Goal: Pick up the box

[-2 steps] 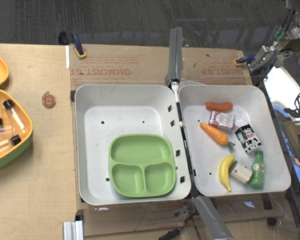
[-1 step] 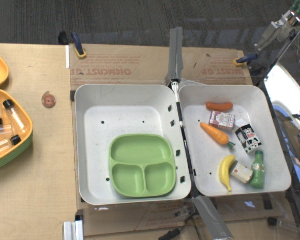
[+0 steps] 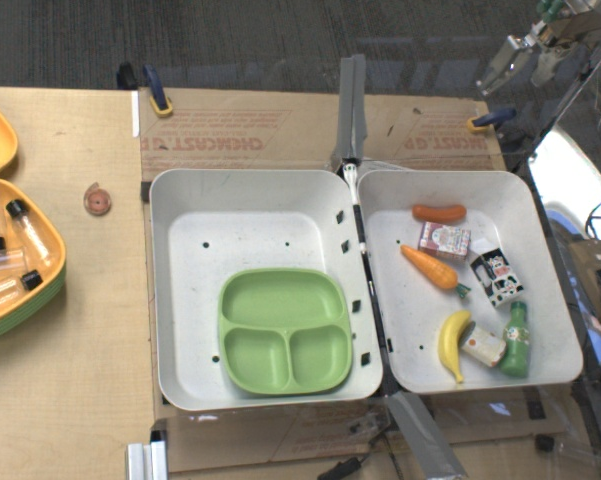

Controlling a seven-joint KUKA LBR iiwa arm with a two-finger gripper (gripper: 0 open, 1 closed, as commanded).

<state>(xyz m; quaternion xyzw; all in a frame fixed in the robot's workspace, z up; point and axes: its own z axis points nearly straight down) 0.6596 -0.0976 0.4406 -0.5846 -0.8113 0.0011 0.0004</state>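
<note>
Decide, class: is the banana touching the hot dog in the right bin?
Apart. The camera view shows the banana near the bin's front and the hot dog near its back, with the carrot between.

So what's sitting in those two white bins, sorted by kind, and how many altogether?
Toy food: 3 - sausage, carrot, banana
Small boxes or cartons: 3 - pink box, black-and-white carton, pale box
Bottles: 1 - green bottle
Plates: 1 - green divided plate, alone in the left bin
Total: 8
</note>
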